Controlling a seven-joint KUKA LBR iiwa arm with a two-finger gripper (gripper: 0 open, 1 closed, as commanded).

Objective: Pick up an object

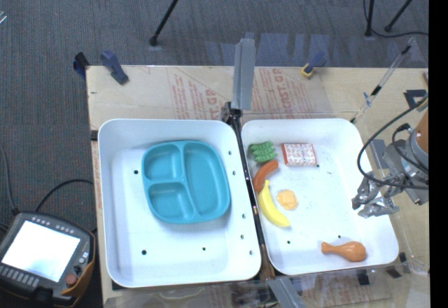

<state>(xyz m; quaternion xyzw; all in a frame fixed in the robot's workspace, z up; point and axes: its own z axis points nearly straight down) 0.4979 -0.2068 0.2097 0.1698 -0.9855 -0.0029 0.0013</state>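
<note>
Camera view from above puts the toy food in the right bin (350,138): a drumstick (345,250) near the front edge, a banana (272,207) toward the bin's left side, a fried egg (287,199) just beside it, a sausage (265,174) touching the banana's top end, a green vegetable (262,151) at the back, and a red-and-white packet (299,155) next to that.

Nearest the tool, I'd say, is the drumstick. It lies flat, long axis running left to right across the bin, thin end to the left and fat end to the right.

At the bin's right rim hangs the gripper (373,203), above and a little right of the drumstick as seen from the camera, holding nothing. Whether it is spread or closed I cannot tell; the metalwork is too tangled at this size.

A short move forward and inward would put it over the drumstick, and it would want to close across the narrow width.

Left bin (119,159) carries a blue divided plate (187,181), well apart from the arm (423,152).
</note>
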